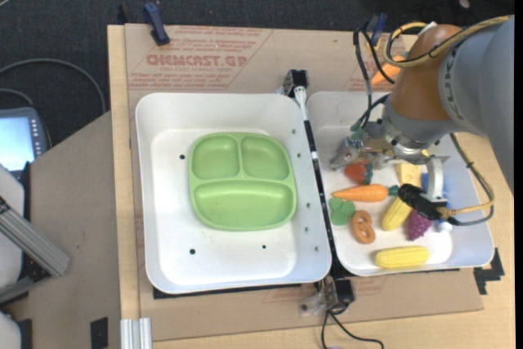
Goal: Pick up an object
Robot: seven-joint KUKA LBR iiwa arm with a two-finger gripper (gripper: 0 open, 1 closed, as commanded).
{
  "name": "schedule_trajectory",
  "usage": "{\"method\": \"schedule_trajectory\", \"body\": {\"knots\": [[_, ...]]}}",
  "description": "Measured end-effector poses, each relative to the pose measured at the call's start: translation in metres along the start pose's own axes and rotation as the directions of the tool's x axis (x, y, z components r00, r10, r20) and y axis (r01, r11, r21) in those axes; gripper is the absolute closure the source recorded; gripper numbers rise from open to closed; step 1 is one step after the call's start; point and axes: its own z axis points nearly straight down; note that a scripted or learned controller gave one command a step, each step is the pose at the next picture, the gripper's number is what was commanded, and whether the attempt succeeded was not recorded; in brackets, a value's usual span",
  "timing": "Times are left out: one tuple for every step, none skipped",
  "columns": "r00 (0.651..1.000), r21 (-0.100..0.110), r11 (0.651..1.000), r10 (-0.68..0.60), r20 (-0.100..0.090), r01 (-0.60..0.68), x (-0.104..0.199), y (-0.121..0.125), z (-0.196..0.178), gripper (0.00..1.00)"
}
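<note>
You've got the divided plate sitting in the left bin. Everything else is right of that plate, in the right bin: carrot closest, corn cob farther right and nearer you, gripper above the carrot.

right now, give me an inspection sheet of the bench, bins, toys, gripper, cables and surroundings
surface: brown board bearing two white bins, left bin and right bin
job's things: in the right bin, carrot, red toy, two corn cobs, grapes, green toy
clutter: green plate in the left bin
grippers: gripper low over the red toy, holding nothing visible
cables: black and yellow wires around the wrist
surroundings: dark floor, blue clamp
</note>
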Motion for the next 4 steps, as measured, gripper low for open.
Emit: {"method": "schedule_trajectory", "body": {"knots": [[1.000, -0.010, 1.000, 0.000, 0.003, 0.000, -0.001, 0.004, -0.012, 1.00], [1.000, -0.009, 1.000, 0.000, 0.002, 0.000, -0.001, 0.004, -0.011, 0.00], [1.000, -0.014, 1.000, -0.004, 0.004, 0.004, -0.005, 0.048, -0.001, 0.00], [1.000, -0.025, 1.000, -0.004, 0.006, 0.004, -0.006, 0.050, -0.018, 1.00]]}}
